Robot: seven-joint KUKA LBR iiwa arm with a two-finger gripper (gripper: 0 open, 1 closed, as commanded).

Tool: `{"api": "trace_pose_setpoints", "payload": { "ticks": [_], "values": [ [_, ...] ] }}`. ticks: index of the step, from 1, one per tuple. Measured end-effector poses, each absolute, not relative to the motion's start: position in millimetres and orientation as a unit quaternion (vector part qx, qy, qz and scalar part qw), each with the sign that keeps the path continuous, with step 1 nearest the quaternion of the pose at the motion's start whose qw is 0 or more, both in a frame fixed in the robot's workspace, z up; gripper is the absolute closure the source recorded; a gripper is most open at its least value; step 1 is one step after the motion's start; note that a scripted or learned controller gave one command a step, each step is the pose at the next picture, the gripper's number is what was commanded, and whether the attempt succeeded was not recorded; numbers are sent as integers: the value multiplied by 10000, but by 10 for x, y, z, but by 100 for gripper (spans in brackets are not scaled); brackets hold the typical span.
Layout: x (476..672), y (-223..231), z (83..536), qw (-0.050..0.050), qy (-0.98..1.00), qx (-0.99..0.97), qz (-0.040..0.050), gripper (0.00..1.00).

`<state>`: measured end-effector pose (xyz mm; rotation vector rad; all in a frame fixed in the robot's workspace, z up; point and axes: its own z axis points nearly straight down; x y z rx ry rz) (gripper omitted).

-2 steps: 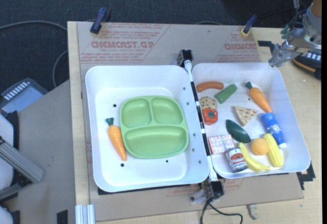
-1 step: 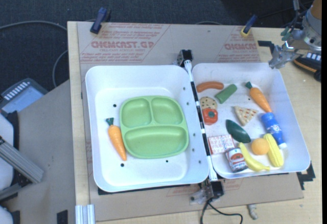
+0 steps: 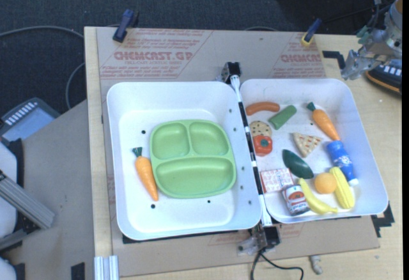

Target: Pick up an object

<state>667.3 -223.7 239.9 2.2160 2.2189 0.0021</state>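
Note:
The right bin (image 3: 364,119) holds several toy foods: a sausage (image 3: 262,107), a green pickle (image 3: 282,117), a carrot (image 3: 324,123), a tomato (image 3: 262,144), a pizza wedge (image 3: 308,143), a blue bottle (image 3: 339,157), a banana (image 3: 316,199), a corn cob (image 3: 344,187) and a small can (image 3: 295,200). In the left bin (image 3: 121,119) lie a green divided plate (image 3: 192,158) and another carrot (image 3: 146,173). My gripper (image 3: 353,66) hangs outside the right bin, beyond its far right corner. It looks open, with nothing between its fingers.
A dark green vegetable (image 3: 297,163), an orange (image 3: 324,183), a cookie (image 3: 259,128) and a red-and-white packet (image 3: 276,179) also lie in the right bin. Blue clamps (image 3: 123,24) (image 3: 311,32) grip the bench's far edge. Cables and equipment crowd the far right.

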Motion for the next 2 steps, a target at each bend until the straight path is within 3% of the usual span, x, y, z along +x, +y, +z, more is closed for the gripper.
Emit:
{"api": "trace_pose_setpoints", "payload": {
  "ticks": [1,2],
  "values": [
    [6666,-2233,2235,-2,7076,7066,-6,100],
    [6672,-2219,2476,26,7075,7067,6,100]
  ]
}}
